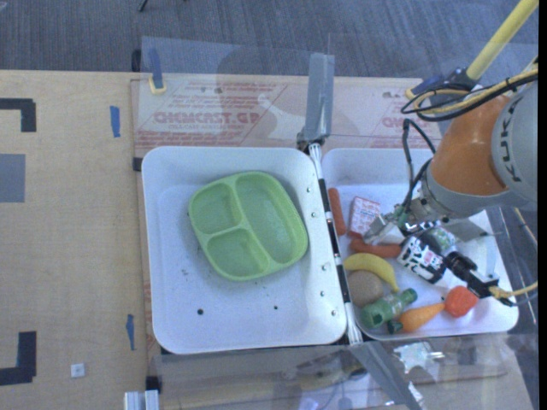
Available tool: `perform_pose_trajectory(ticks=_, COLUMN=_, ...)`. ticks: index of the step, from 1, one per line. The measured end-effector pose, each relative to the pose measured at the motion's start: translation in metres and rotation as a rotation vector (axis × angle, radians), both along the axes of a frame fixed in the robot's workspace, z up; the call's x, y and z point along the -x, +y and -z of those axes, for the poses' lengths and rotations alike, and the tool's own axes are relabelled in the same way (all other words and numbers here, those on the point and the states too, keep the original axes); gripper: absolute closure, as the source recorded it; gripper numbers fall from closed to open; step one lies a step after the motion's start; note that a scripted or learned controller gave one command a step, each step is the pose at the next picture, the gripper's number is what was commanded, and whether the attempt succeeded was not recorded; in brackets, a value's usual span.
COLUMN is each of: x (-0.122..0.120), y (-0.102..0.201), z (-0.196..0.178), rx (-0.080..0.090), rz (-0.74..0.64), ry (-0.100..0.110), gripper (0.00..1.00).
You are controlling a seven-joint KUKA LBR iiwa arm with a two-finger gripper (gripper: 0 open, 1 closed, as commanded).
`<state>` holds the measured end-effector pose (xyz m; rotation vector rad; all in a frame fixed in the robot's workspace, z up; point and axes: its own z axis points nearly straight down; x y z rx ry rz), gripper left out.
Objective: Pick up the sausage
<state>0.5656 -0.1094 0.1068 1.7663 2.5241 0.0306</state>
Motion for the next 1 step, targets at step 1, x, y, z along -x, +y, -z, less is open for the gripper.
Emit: perform_pose_trajectory(ticks=1, x=0.0001, y=-0.0024, z=0.0004, rx=0.008, rz=-0.11, ry=0.007, gripper=0.0)
